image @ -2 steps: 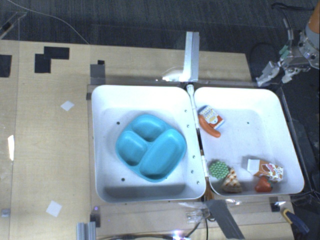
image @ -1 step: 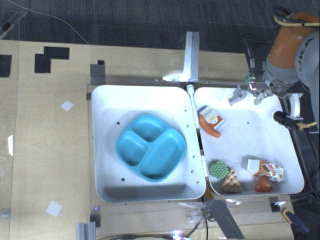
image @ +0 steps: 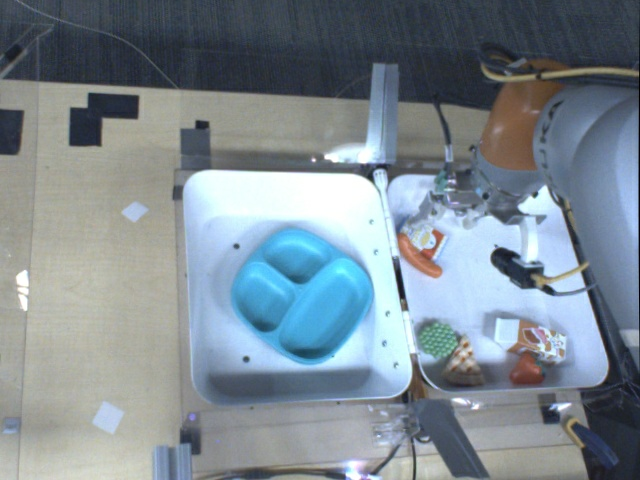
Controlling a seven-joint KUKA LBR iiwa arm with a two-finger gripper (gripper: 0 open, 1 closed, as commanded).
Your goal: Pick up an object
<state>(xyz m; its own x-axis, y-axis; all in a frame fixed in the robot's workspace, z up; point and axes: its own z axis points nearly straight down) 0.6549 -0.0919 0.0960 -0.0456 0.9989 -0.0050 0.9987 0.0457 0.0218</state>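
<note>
We see the gripper (image: pixel 447 206) low in the right bin's (image: pixel 585 363) upper left, just above a small orange-and-white packet (image: pixel 422 238) — nothing visibly lifted yet, and its grip we cannot tell.

I am looking down on two white bins: the left bin (image: pixel 200 268) is holding one blue divided plate (image: pixel 302 295), and the right bin (image: pixel 590 368) is holding about six small items.
</note>
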